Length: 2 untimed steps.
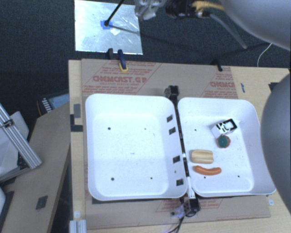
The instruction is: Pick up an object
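- Four small things lie in the right white plastic bin (245, 109), and any of them could be picked up.
- One is a little white and black block (224, 127). It sits near the far right part of that bin.
- A small round teal ball (223, 141) is just beside the block, on its near side. They look like they touch.
- A tan bread bun (202, 156) lies closer to the middle of the bin, near the wall between the two bins.
- A thin orange-red toy sausage (208, 170) lies just in front of the bun, a little apart from it.
- The left white plastic bin (97, 104) sits right next to the other one, held to it by black clips (172, 130) down the middle.
- Both bins rest on a brown cardboard sheet (118, 78) with red letters.
- The grey robot arm (254, 18) is big and blurry at the top right, and more of it shows along the right side.
- The metal gripper (146, 9) is high at the top edge, far from the bins. I cannot tell its state.
- A shiny silver plate (91, 27) lies on the dark floor behind the bench.
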Each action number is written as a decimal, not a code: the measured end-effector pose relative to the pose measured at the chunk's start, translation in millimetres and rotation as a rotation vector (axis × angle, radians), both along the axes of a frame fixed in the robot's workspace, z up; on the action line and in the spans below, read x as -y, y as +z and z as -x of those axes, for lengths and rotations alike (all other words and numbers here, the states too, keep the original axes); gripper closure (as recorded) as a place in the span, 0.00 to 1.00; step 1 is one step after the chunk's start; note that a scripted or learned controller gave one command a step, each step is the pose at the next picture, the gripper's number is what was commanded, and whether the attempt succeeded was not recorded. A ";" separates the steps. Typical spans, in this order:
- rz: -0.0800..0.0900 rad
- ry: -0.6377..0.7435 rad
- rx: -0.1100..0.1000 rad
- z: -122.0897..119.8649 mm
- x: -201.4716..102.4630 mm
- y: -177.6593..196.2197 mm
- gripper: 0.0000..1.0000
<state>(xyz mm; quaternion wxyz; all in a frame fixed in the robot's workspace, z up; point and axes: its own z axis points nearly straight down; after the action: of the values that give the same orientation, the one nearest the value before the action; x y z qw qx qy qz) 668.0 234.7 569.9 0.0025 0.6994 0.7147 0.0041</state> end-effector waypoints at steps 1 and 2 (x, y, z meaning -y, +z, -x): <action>0.000 0.005 0.002 0.1 -0.2 11.2 1.00; -0.001 0.010 0.004 0.2 -0.3 22.4 1.00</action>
<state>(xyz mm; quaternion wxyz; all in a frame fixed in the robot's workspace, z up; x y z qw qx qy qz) 667.8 235.0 592.4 0.0037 0.6959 0.7181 0.0059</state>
